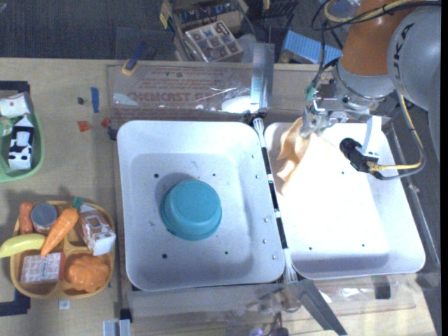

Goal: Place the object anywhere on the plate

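Observation:
A round blue plate (pixel 191 209) lies in the middle of the left white bin (pixel 140 145). A soft tan object (pixel 289 151) sits at the far left side of the right bin (pixel 392 243), close to the wall between the bins. My gripper (pixel 313 123) is at the object's upper end, and its fingers (pixel 308 120) are shut on that top edge. The rest of the object trails down and to the left, toward the divider. The grey arm with its orange band (pixel 371 26) comes in from the upper right.
A black cable plug (pixel 355 152) hangs over the right bin beside the gripper. A yellow tray of toy food (pixel 59 247) and a green dish (pixel 21 145) stand left of the bins. Clear plastic packaging (pixel 189 96) lies behind the left bin.

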`<state>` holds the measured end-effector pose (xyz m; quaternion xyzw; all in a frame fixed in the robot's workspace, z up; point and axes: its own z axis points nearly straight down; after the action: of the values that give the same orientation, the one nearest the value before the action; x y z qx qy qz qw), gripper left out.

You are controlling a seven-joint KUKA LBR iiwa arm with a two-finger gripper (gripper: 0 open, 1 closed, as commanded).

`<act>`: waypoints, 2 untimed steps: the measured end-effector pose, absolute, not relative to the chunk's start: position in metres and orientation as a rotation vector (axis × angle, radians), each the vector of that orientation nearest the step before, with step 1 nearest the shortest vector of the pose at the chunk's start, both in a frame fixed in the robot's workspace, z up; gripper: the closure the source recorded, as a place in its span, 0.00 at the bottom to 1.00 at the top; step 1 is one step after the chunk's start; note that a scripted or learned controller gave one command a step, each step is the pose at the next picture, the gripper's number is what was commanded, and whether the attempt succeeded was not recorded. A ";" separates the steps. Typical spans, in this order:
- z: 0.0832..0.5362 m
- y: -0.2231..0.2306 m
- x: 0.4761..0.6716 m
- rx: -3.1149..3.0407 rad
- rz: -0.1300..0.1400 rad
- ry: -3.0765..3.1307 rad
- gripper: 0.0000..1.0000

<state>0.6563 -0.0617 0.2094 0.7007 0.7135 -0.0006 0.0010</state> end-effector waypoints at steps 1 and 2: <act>0.225 -0.061 0.657 2.197 0.001 2.241 1.00; 0.234 -0.012 0.638 1.707 0.001 2.637 1.00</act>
<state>0.6385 -0.0123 0.2343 0.5435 0.8394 0.0002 0.0002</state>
